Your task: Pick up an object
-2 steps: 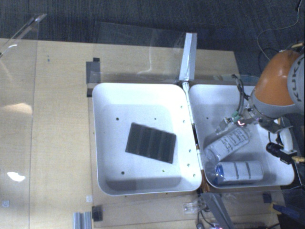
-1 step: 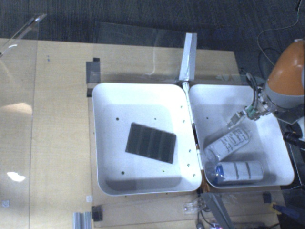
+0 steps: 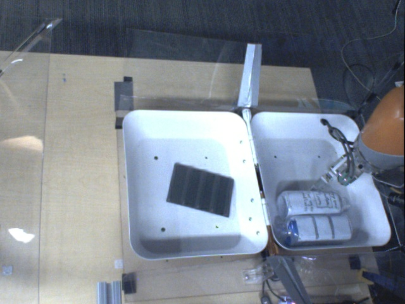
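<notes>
The arm (image 3: 385,132) reaches in from the right over the right bin (image 3: 278,138), its gripper (image 3: 342,171) hanging just above and beside two cans — whether it is released or clenched I cannot tell, and nothing shows in its grasp. The silver can (image 3: 313,202) lies on its side near the bin's front, the blue-ended can (image 3: 316,228) touching it. In the left bin (image 3: 145,138) lies a dark ribbed pad (image 3: 200,189) — flat, slightly askew.

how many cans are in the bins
2, both in the right bin: a silver can lying on its side, and a blue-ended can right beside it, nearer the front wall.
</notes>
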### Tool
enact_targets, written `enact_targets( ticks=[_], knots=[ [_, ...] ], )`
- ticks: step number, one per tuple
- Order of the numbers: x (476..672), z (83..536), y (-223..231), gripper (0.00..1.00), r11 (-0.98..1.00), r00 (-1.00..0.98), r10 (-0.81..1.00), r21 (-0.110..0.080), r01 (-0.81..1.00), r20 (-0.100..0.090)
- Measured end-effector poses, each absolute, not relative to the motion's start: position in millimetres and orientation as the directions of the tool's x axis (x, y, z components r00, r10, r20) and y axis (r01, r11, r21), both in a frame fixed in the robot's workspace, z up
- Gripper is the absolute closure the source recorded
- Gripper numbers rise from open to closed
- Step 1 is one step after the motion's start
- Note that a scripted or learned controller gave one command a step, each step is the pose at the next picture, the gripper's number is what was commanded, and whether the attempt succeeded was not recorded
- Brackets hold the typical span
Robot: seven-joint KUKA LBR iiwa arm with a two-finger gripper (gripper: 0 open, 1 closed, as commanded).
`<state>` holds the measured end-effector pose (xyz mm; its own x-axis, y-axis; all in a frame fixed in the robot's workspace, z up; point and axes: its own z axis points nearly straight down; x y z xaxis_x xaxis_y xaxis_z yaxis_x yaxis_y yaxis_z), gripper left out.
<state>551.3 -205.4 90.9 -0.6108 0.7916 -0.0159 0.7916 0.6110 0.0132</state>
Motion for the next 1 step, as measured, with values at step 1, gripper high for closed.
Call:
enact_targets(
  ticks=[1],
  knots=[
    [553.7,103.4,-204.2,1.0,0.611,-0.61,0.792,0.018,0.792,-0.018]
  ],
)
